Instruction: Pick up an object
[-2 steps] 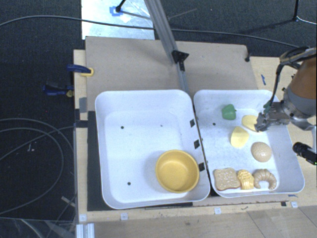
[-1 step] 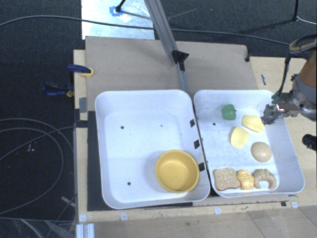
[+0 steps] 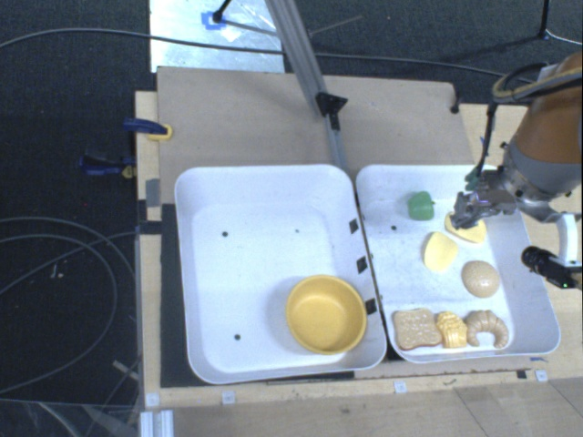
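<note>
My gripper (image 3: 467,215) is low in the right bin (image 3: 397,271), near its far right side, directly over a pale yellow flat piece (image 3: 470,233) that pokes out below the fingers. A green block (image 3: 420,206) lies just left of the gripper. A second pale yellow piece (image 3: 440,252) rests below it. Toward the front right sits a beige round bun (image 3: 480,278). Along the front edge lie a cracker (image 3: 414,328), a small yellow ridged piece (image 3: 450,328) and a croissant (image 3: 487,327).
A yellow bowl (image 3: 325,313) stands in the left bin (image 3: 237,244) at its front right. A slanted grey pole (image 3: 301,44) crosses above the bins' far edge. The grey and orange arm (image 3: 551,135) comes in from the right.
</note>
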`<state>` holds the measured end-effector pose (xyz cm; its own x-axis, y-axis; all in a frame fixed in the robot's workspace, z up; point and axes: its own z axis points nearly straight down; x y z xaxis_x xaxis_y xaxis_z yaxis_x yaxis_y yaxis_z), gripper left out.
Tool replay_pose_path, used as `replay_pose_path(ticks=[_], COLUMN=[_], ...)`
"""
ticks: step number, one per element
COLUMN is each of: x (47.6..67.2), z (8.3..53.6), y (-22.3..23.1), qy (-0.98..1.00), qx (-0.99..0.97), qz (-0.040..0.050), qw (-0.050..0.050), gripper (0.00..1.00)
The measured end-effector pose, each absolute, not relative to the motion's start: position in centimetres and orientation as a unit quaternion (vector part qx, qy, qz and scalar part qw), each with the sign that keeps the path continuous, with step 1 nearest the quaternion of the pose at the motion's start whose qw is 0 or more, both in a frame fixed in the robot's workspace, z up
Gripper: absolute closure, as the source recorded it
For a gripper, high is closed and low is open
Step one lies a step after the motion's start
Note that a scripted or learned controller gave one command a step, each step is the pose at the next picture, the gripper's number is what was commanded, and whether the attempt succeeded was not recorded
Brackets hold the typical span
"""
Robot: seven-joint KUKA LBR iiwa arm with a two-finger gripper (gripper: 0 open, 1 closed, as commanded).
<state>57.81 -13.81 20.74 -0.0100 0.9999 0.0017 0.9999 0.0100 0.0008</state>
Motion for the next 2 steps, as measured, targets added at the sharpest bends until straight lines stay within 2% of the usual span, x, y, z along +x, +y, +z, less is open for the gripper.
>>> replay_pose_path(ticks=[2], x=[57.5], z=[20.0], y=[-3.5], qy=[-0.711], qx=[-0.703], qz=[-0.0011], qw=[0.000], gripper=[1.00])
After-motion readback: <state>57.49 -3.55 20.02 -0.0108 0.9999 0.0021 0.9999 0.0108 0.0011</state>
